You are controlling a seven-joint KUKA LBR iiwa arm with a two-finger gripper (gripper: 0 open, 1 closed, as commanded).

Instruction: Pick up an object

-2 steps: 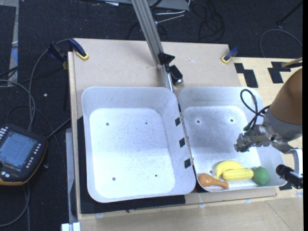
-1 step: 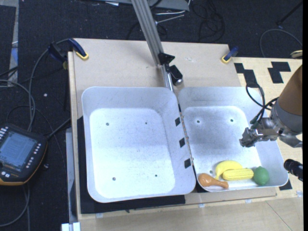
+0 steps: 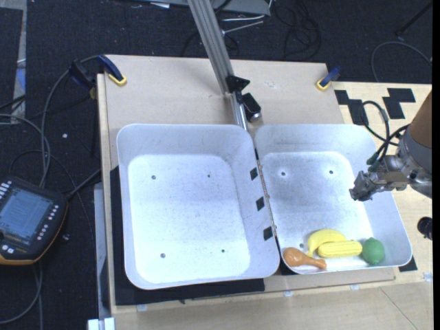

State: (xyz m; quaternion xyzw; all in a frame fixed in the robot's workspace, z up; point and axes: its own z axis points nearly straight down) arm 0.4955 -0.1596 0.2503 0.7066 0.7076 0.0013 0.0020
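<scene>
Pincer (image 3: 360, 188) above smooth banana (image 3: 326, 238), round green ball (image 3: 373, 251)

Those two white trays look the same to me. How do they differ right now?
The right tray holds toys along its near edge: a yellow banana, a corn cob, a green ball and an orange drumstick; I see no toys in the left tray. The robot's hand hangs over the right tray's far side, well away from the left one. Both are shallow, white, speckled, and sit side by side.
</scene>
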